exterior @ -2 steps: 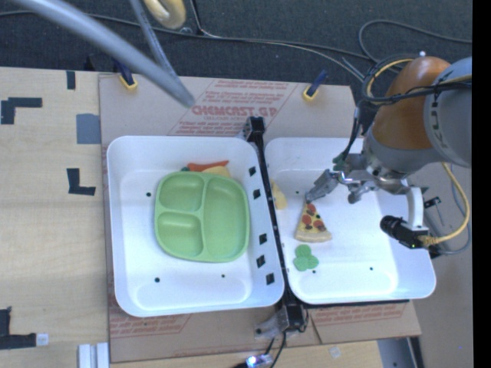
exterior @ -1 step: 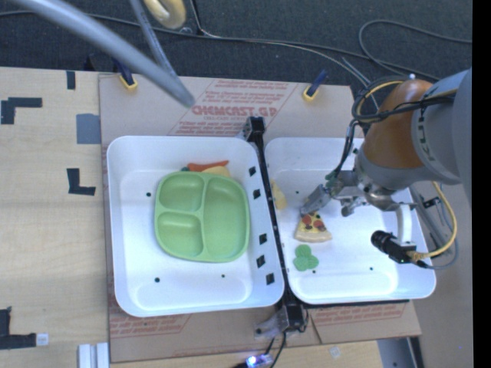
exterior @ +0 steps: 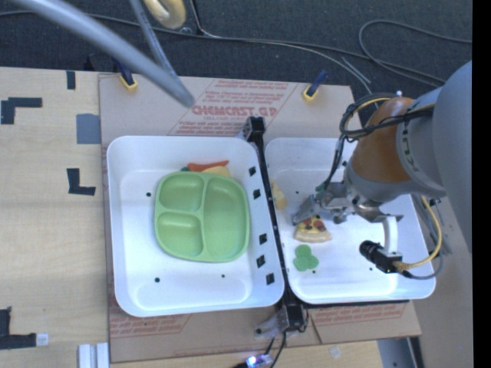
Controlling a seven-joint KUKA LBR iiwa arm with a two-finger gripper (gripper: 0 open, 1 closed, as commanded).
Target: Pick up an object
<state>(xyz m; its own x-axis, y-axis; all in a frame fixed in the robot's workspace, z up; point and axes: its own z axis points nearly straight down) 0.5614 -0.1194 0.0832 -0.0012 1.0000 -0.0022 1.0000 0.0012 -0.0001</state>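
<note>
Bins sit side by side in the middle of the frame, and we see the arm point(exterior: 414, 144) reach in from the right. It is grey with an orange band, and it hangs over the right bin point(exterior: 406, 278).

At the end of the arm is the gripper point(exterior: 316, 209). It points to the left and sits low in the right bin, near the bin's middle. Its tip is right on top of a little pizza slice toy point(exterior: 313, 230), or just touching its upper edge. We cannot tell how far the hand is spread, because the dark metal parts blur together. We also cannot tell if it has hold of the pizza slice.

The pizza slice lies flat on the bin floor, in the left half of the right bin. Just below it, toward the bottom of the frame, we see a small green toy point(exterior: 305, 259) that looks like a leafy clump. A pale yellow thing point(exterior: 278, 198) rests against the left wall of that bin, above and left of the pizza slice.

In the left bin point(exterior: 130, 282) we see a green plate point(exterior: 202, 215) with three parts. Behind its top edge an orange piece point(exterior: 208, 165) peeks out, with a bit of yellow beside it.

A black cable point(exterior: 399, 261) curls by the arm at the lower right.
</note>
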